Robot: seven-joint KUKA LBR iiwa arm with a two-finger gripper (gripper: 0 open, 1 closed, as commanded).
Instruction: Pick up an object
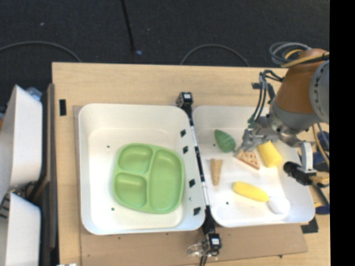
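- Gripper (250, 139) hangs low in the right bin (233, 215), its tip just above the pizza-slice toy (248, 159) and close beside the yellow block (270, 153); whether its fingers are spread or closed cannot be told from this slanted view, and nothing shows between them.
- The likeliest target seems to be the pizza-slice toy or the yellow block, both lying on the bin floor right under the wrist.
- To do the step well, the arm probably needs to settle on one of the two, centre over it and come straight down, since the pair lie touching or nearly so and a grip placed between them could nudge both away.
- The green leaf-shaped toy (224, 140) lies just to the left of the gripper, near enough to be bumped on a careless descent.
- The cone-shaped toy (215, 170) and the yellow corn-like toy (250, 192) rest further toward the front of the bin, well apart from the tip; a white rounded object (278, 205) sits by the front right corner.
- The left bin (94, 215) holds a green divided plate (149, 177), out of the way.
- Cables (260, 101) trail beside the wrist near the bin's back wall.
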